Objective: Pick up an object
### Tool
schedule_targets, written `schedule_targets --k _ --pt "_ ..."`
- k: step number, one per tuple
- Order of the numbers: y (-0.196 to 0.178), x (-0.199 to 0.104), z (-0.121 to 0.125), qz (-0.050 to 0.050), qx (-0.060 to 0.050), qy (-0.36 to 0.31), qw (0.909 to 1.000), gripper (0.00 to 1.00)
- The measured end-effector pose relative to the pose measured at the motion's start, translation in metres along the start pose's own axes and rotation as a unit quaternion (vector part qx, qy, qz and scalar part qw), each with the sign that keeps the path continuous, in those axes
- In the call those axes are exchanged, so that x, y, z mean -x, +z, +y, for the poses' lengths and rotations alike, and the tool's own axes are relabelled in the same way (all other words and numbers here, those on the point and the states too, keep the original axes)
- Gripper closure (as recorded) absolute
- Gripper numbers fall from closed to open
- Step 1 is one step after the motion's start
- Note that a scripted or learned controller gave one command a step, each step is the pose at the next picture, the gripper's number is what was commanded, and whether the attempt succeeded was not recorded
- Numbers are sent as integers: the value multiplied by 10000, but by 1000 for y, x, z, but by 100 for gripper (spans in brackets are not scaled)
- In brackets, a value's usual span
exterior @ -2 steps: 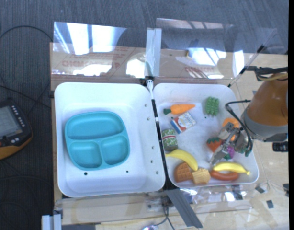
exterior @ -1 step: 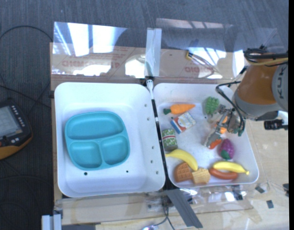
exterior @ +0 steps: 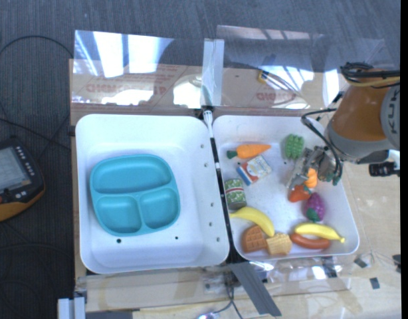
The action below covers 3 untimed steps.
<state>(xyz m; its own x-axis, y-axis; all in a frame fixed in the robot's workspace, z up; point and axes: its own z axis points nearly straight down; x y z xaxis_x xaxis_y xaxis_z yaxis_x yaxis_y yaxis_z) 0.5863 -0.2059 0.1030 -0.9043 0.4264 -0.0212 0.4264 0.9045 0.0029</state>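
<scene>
Dark grey carpet runs all round the bench, with two white bins sitting side by side in the middle of the frame. Left bin [exterior: 91,178] just has a teal divided tray [exterior: 134,193] in it. Right bin [exterior: 350,218] is where all the toy food lives, so anything worth picking is in there.

Gripper [exterior: 309,177] is down in the right-centre of the frame, right on top of a little orange and red piece [exterior: 304,190], maybe a pepper or tomato, hard to tell. Honestly can't make out how far apart the jaws stand or whether that piece is actually between them, too much clutter there.

My guess is that's the target, since it lies directly under the tool and just towards the bottom of the frame. Purple thing [exterior: 315,207] is just below it, green broccoli-ish lump [exterior: 294,145] just above left. Carrot [exterior: 252,151] and the two bananas [exterior: 254,218] are further off.

Small packet [exterior: 259,168] and a can [exterior: 235,193] have labels, but too small to read. Reversed reddish lettering on the clear panels up top isn't legible either.
</scene>
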Motion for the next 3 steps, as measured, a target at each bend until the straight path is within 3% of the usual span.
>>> schedule_targets --k 1,2,3 --pt "-9 1 1 -13 2 -5 10000 100" --pt "-9 1 1 -13 1 -5 10000 0" --pt "13 13 19 53 -11 187 9998 0"
